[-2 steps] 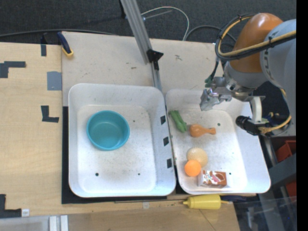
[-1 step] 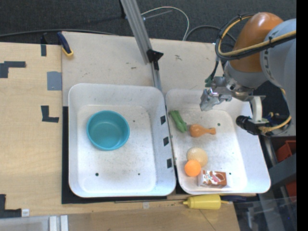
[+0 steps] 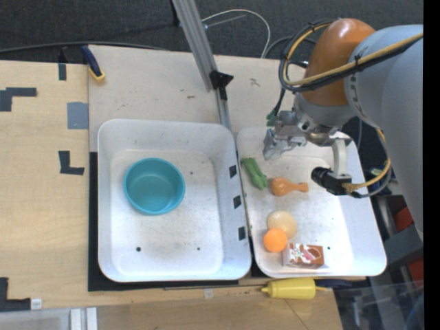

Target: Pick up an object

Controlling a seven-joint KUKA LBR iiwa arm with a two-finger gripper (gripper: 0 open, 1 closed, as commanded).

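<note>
Camera view shows the right bin (image 3: pixel 364 253) with small things to pick from: a green pepper (image 3: pixel 254 172) at its left side, an orange toy shaped like a drumstick (image 3: pixel 287 186) just right of it, a pale round thing (image 3: pixel 281 221) nearer, an orange ball (image 3: pixel 275 240) touching that, and a red packet (image 3: pixel 304 255) beside the ball. The left bin (image 3: pixel 110 184) has a blue bowl (image 3: pixel 155 185). A yellow bottle (image 3: pixel 294 289) lies on the counter (image 3: pixel 41 184) at the near edge. The claw (image 3: pixel 276 143) hangs at the far end of the right bin, near the pepper, and I see nothing in it. I cannot tell how wide it is. It may come down beside the pepper and just push it away, since the pepper is thin and lies close to the bin wall
</note>
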